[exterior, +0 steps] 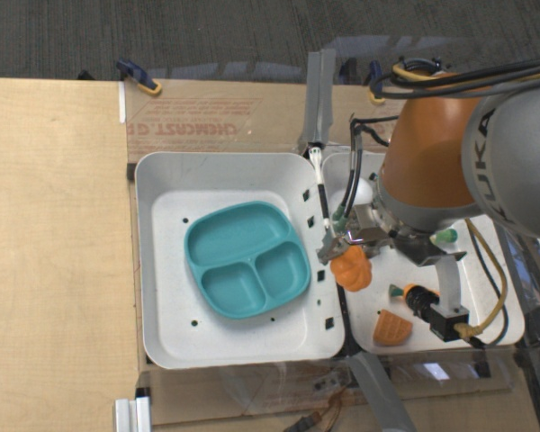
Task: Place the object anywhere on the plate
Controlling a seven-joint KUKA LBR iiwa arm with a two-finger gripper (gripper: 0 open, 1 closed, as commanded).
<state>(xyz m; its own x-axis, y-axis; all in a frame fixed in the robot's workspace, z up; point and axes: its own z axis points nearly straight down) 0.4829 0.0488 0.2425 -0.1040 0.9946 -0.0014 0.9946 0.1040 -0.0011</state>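
Dark grey carpet runs along the top of my feed, and below it sits the pale wooden desk (54, 241) with a sheet of brown cardboard (207, 120) under the two white bins. My left bin (153, 268) holds the teal plate (246, 258), a three-compartment dish lying flat and slightly rotated near the bin's middle, with nothing on it. The arm (450, 151) reaches in from the right, its orange band large over the right bin (513, 318), and black and yellow cables trail off it. I see the claw (342, 241) hanging just right of the divide between the two bins. An orange object (353, 270) sits directly under it, touching or nearly touching the tip, but I cannot tell whether the claw is spread or pinching it, since the wrist hardware covers that spot. That object is over the right bin's left edge, just beside the wall and apart from the plate. A second orange wedge-shaped piece (392, 330) lies on the right bin's floor, nearer the front, and a small orange and green item (410, 292) rests near it.
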